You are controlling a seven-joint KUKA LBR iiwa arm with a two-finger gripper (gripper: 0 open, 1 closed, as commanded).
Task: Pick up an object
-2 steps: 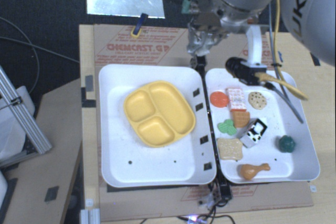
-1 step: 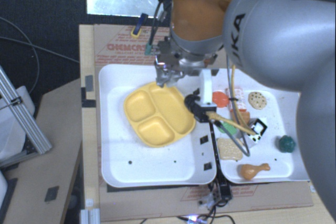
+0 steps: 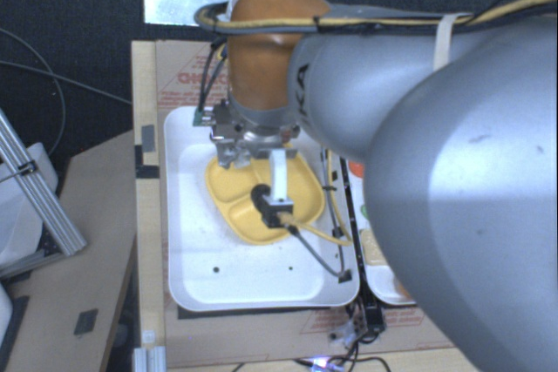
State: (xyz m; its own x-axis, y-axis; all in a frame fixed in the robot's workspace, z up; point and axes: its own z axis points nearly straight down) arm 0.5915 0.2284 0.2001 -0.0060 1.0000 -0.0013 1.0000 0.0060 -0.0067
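Note:
A yellow, shallow, divided dish (image 3: 228,198) lies in the middle of the left white bin (image 3: 187,213). My gripper (image 3: 240,157) hangs straight down over the dish's far edge, close to it or touching it; I cannot tell which. The orange band and grey wrist above hide the gripper's upper part. The arm's big grey body covers the right half of the view.
The right bin (image 3: 384,279) shows as a narrow strip beside the arm, with a small red-orange bit (image 3: 353,168) at its left edge. Bare white floor of the left bin lies in front of the dish. A cardboard sheet (image 3: 174,78) lies under both bins.

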